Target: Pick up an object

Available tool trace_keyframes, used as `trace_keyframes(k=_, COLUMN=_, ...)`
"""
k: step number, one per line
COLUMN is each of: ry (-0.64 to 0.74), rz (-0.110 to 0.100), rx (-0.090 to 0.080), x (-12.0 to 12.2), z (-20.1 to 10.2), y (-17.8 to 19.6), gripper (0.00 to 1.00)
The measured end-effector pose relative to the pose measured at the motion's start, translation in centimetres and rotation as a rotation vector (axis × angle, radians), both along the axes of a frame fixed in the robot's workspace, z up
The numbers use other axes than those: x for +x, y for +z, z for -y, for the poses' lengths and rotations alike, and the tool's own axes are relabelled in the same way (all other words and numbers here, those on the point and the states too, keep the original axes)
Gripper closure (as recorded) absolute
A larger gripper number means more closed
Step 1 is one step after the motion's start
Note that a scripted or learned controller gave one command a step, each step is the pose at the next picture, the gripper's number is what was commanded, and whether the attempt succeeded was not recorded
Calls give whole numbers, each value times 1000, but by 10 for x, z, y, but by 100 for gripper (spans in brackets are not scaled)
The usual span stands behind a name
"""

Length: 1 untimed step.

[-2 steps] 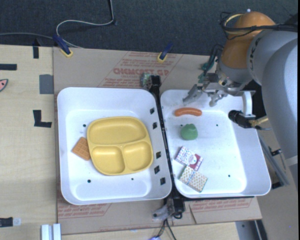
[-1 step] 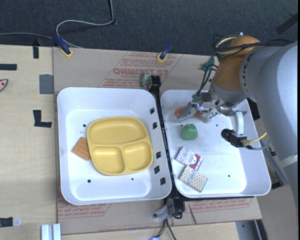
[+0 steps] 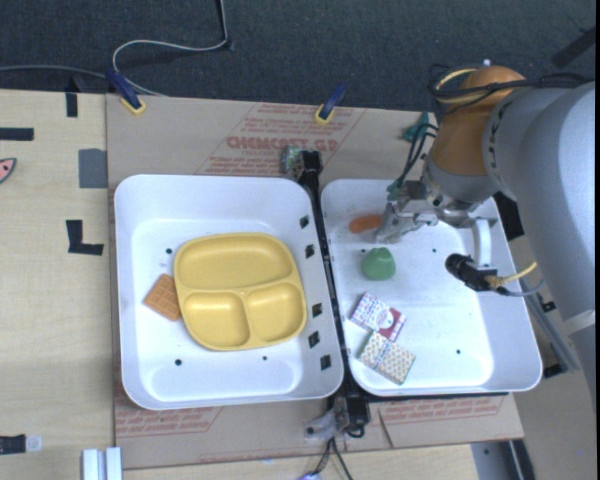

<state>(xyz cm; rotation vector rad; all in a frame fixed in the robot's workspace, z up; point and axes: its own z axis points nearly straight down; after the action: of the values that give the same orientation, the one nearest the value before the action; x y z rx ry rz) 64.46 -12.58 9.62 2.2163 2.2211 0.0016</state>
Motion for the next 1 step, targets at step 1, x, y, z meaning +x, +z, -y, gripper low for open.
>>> trace_keyframes(k=1, ry=0, rz=-1, rx=1, x=0, z=0, y=9, gripper=100)
